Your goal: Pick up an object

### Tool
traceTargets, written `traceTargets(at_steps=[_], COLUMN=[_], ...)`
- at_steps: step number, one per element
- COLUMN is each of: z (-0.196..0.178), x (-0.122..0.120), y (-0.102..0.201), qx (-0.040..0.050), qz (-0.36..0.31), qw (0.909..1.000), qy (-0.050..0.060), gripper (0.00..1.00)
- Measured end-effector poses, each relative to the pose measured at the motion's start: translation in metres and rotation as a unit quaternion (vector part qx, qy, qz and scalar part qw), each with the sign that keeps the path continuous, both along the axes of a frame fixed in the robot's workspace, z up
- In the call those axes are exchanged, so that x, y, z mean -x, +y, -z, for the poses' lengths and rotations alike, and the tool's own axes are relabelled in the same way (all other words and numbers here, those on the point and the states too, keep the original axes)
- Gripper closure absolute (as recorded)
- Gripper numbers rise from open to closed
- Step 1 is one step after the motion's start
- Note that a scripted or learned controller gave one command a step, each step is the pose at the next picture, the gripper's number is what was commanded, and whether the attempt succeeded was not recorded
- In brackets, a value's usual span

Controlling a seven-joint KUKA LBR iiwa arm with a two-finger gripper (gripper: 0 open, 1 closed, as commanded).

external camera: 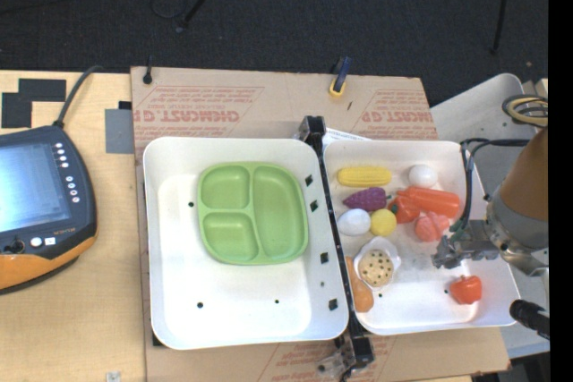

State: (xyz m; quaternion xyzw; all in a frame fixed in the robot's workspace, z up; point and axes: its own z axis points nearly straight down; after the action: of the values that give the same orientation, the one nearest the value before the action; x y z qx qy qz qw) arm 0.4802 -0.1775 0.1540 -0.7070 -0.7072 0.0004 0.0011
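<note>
Two white bins sat side by side on the bench, and the right bin (421, 318) served as the landmark for the rest. The left bin (179, 300) lay just beside it and held a green divided plate (252, 214). Inside the right bin, toy food clustered toward its upper left: a corn cob (363, 176), a purple bunch of grapes (364, 198), a white egg (423, 175), a yellow lemon (383, 222), a white ball (354, 222), an orange carrot (432, 199) and a cookie (376, 267). A red tomato (465, 289) lay alone near the bin's lower right corner. The gripper (457, 250) hung over the bin's right side, just above the tomato and beside a pink piece (430, 226); whether its fingers stood apart or together could not be told, and nothing showed between them. A tablet (36, 201) rested well to the left of both bins.
</note>
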Motion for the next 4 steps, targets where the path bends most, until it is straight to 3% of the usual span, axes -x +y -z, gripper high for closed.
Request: traceTargets(at_steps=[2,3,4], z=[-0.073,-0.059,-0.069], x=[0.002,-0.009,-0.021], y=[-0.003,0.047,0.105], qx=[0.0001,-0.0014,-0.0011], qz=[-0.001,-0.002,-0.003], qw=[1.0000,1.0000,1.0000], qy=[0.000,0.003,0.002], gripper=[1.00,1.00,1.00])
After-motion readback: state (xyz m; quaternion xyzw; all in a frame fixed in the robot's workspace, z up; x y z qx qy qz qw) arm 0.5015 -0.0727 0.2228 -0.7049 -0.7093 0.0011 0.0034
